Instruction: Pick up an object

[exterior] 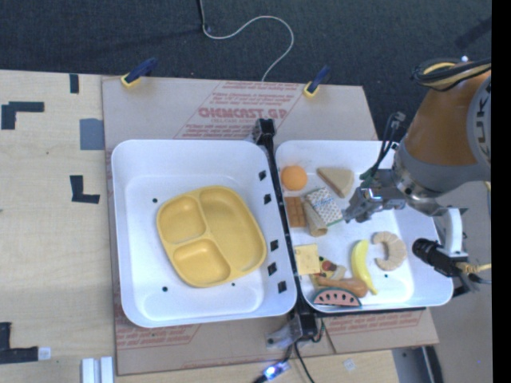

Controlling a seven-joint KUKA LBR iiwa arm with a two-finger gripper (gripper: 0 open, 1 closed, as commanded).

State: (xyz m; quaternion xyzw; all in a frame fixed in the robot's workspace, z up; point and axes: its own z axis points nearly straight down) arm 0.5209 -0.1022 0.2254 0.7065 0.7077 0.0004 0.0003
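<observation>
My gripper (357,209) hangs over the middle of the right bin (399,152), just right of a pale patterned block (322,206) and above a yellow banana (362,265). Nothing shows between its fingers. Around it in the right bin lie an orange ball (294,177), a tan wedge (337,180), a brown cracker (294,211), a yellow cheese square (306,258), a beige croissant-like ring (390,250), a hot dog (342,282) and a watermelon slice (332,298).
The left bin (136,166) holds a yellow three-compartment plate (211,235). A black divider with clips (274,206) runs between the bins. The grey and orange arm (443,138) covers the right bin's far right side. Cardboard lies under both bins.
</observation>
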